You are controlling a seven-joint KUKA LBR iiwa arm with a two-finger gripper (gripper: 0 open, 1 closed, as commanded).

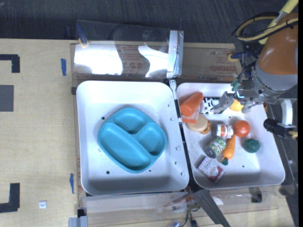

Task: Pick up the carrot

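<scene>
Pale wooden bench top [33, 141] runs under two shallow white plastic bins set side by side, with a strip of shiny clear sheeting along their far edge. One white bin [90, 126] holds a turquoise divided plastic plate [132, 138]; the other white bin [270, 167] is crowded with toy groceries.

Over the far part of the crowded bin hangs the two-finger metal gripper [227, 100], carried by the grey arm with its orange band. Whether its fingers are spread or pressed together cannot be told; nothing is visibly caught between them.

Nearer the camera than the fingers, and a little toward the arm's side, lies the small orange plastic carrot [229, 148], slanted, its dark green tip pointing toward the camera. A green-labelled little can [217, 146] lies just beside it on the side away from the arm, seemingly touching; a red round tomato [242, 127] sits near its thick end, and a dark green vegetable piece [251, 145] is close on the arm's side.

As a toy, it is probably light, stiff and rather slick, tapering toward the tip, so it may squirt out of a pinch. The thicker orange middle looks the best hold, fingers closing across its narrow width, though the can leaves little room for one finger.
</scene>
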